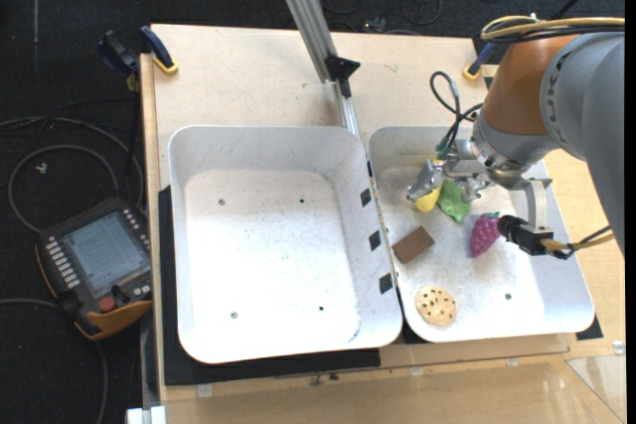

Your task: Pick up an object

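Grey KUKA arm (586, 84) wearing an orange band (522, 89).
Showing smooth, rounded grey casing, black cables (449, 104) looping beside the wrist, a yellow cable running along the top, small metallic gripper (437, 179) parts below.

The left bin (263, 253) offers a broad bare floor, open from above. The right bin (556, 298) is crowded at its far left: a yellow piece (427, 201), a green piece (455, 202) and the hand (444, 176) sit together. A brown block (413, 244), purple grapes (484, 234) and a cookie (435, 306) break up the middle and near floor. A slanted metal bar (303, 0) crosses above the far worktop (248, 74).
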{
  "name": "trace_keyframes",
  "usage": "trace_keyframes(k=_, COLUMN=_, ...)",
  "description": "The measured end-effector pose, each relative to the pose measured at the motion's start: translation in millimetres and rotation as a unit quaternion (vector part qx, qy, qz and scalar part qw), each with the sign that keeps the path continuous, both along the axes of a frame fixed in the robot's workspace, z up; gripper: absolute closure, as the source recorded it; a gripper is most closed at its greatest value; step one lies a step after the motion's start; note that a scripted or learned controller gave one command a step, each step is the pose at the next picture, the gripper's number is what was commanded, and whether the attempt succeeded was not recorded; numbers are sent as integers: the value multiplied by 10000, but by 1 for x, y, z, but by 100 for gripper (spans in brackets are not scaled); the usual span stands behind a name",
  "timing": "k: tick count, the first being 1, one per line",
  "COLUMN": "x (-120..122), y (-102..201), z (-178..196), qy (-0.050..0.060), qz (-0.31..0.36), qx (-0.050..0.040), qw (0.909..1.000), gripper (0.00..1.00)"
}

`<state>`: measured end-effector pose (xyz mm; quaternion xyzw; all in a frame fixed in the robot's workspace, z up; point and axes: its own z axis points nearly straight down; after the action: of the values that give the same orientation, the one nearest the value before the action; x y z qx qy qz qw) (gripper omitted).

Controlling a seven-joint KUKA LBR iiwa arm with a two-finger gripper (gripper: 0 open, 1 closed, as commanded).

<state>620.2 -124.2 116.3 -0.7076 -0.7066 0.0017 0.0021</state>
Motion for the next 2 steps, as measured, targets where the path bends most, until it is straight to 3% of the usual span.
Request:
trace_keyframes(k=1, x=2, y=0, z=13, qy=-33, qz=1, qx=-5, qw=10000, gripper=100)
trace_keyframes(k=2, x=9, y=4, z=75, qy=-60, qz=22, qx=-9, qw=10000, gripper=100)
